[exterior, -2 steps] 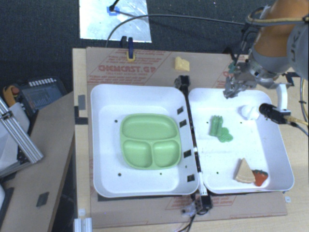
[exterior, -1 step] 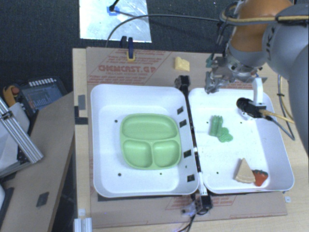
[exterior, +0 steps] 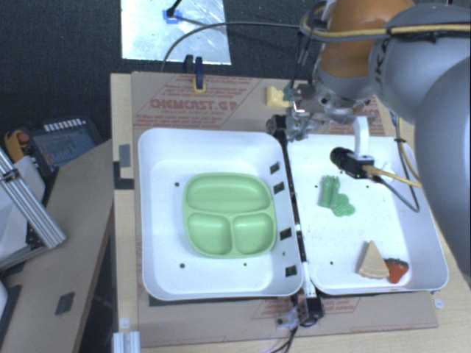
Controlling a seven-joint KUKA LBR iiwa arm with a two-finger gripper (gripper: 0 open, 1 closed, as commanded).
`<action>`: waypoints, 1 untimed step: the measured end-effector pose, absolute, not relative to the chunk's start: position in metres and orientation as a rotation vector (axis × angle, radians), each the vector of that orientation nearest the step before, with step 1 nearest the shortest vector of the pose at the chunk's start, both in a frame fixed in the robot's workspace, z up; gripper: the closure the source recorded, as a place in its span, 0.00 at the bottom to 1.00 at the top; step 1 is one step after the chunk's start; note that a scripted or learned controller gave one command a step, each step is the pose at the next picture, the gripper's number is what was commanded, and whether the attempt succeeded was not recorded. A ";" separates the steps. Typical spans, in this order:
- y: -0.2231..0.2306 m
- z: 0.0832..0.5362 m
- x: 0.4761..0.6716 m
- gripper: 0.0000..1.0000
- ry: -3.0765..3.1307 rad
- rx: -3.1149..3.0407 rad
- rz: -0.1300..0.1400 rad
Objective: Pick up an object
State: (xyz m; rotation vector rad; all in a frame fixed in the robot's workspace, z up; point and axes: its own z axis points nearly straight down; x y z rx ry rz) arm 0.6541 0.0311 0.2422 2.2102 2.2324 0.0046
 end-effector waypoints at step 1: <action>0.082 0.234 0.652 1.00 2.233 2.211 0.004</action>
